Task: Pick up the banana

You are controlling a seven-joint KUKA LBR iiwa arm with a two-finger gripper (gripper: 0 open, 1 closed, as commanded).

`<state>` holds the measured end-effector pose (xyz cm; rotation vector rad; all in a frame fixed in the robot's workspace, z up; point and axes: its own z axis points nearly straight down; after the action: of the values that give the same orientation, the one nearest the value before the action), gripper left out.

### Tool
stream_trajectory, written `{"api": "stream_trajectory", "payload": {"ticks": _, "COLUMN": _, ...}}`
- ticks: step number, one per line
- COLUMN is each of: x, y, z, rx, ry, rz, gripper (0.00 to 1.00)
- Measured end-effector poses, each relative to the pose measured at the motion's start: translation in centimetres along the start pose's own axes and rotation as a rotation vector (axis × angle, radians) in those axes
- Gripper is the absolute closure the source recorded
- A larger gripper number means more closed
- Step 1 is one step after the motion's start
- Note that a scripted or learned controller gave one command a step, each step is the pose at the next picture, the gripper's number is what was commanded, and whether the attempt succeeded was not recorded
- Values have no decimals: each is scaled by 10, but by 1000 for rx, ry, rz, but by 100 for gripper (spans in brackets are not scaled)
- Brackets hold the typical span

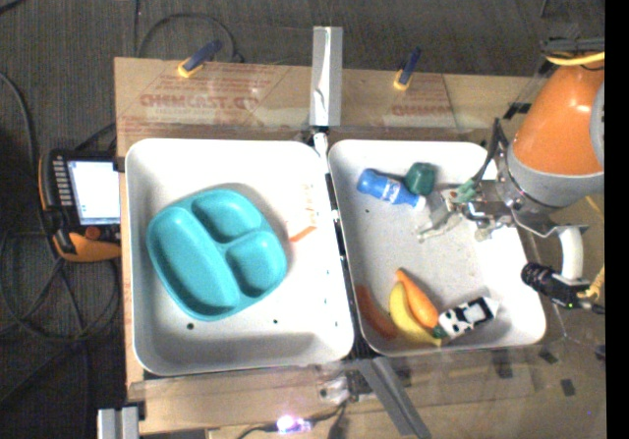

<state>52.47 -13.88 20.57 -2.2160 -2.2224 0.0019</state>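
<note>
The yellow banana (405,320) lies near the front edge of the right bin (511,260), partly under an orange carrot-like piece (420,301). My gripper (457,222) hovers over the middle right of that bin, well behind the banana and apart from it. Its fingers (433,225) are spread open, with nothing between them.
A black and white object (468,315) touches the banana's right end and a reddish-orange piece (373,313) lies to its left. A blue bottle (385,187) and a green object (422,177) sit at the bin's back. The left bin holds a teal divided plate (218,250).
</note>
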Motion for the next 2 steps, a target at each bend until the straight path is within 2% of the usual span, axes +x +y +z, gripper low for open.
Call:
{"api": "stream_trajectory", "payload": {"ticks": 1, "x": 36, "y": -36, "z": 112, "rx": -5, "ry": -1, "rz": -115, "gripper": 0}}
{"api": "stream_trajectory", "payload": {"ticks": 2, "x": 38, "y": -37, "z": 116, "rx": -15, "ry": -11, "rz": -365, "gripper": 0}}
